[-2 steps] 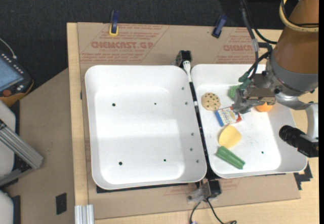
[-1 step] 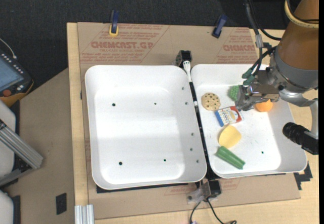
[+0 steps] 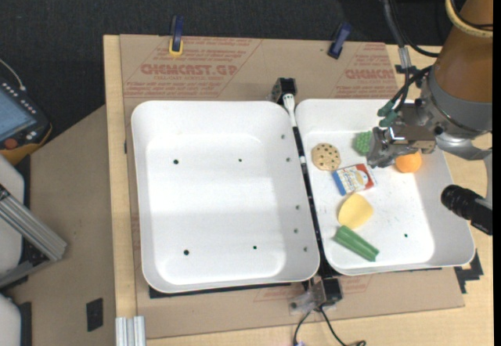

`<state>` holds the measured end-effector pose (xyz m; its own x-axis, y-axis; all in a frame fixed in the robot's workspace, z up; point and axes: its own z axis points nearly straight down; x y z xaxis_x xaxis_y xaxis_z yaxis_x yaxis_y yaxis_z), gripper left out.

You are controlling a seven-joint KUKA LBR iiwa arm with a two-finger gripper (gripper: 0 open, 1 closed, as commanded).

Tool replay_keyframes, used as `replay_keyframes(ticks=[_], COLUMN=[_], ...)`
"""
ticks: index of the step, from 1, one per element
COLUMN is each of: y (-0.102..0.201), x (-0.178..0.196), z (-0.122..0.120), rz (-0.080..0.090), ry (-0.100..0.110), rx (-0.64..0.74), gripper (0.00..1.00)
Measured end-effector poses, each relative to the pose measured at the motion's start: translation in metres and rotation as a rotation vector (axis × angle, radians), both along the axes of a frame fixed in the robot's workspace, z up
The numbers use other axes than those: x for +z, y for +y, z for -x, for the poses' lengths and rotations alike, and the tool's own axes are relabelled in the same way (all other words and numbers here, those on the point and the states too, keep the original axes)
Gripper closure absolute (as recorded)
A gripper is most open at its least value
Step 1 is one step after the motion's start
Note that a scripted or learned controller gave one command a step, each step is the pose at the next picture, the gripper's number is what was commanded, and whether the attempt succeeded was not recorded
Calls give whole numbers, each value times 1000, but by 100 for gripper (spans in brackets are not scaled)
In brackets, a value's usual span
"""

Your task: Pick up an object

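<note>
Brown cardboard-covered bench (image 3: 235,63) over dark carpet, bearing two shallow white plastic bins side by side. Left bin (image 3: 156,133) broad and open, bare white floor to every rim. Right bin (image 3: 423,250) crowded toward its upper middle, free floor along the lower right edge. Grey two-finger gripper (image 3: 385,150) low over the right bin's upper part; how far apart it stood, impossible to tell. Fuzzy green object (image 3: 362,142) just beside it on the left, round orange ball (image 3: 408,162) just beside on the right. Round speckled cookie (image 3: 326,155), small red-white-blue packet (image 3: 353,178), yellow wedge (image 3: 355,211) and green stick (image 3: 356,243) further left and below, apart from the tool.
</note>
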<state>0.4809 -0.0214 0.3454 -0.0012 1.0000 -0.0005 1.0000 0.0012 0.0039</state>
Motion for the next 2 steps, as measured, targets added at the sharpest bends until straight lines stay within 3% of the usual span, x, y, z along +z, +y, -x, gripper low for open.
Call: replay_keyframes(ticks=[2], y=[101], x=[64], z=[1], rz=[-2], ry=[-1], rx=[4], gripper=[100])
